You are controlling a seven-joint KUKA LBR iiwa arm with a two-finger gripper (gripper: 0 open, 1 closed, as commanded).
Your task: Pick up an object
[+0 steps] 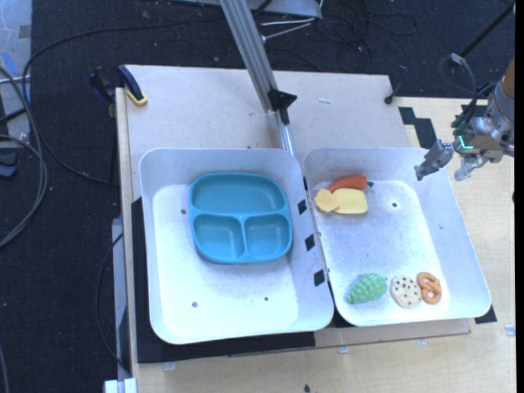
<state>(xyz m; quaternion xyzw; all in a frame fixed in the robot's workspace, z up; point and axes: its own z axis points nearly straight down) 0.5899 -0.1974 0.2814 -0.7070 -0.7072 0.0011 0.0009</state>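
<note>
I saw the gripper (449, 164) hanging over the right bin's (458, 244) far edge, jaws apart, holding nothing, I think. The toy food (342, 199) lay left of the jaws.

Two bins sit side by side on the bench (205, 105). The left bin (164, 301) holds a divided tray (241, 217) in its upper centre. The right bin (458, 260) holds a cluster of food pieces (344, 197) at its upper left. Along its lower edge, left to right, lie a grape bunch (367, 288), a cookie (404, 291) and a pretzel (429, 286). The gripper (449, 162) hangs over the right bin's upper right rim.
</note>
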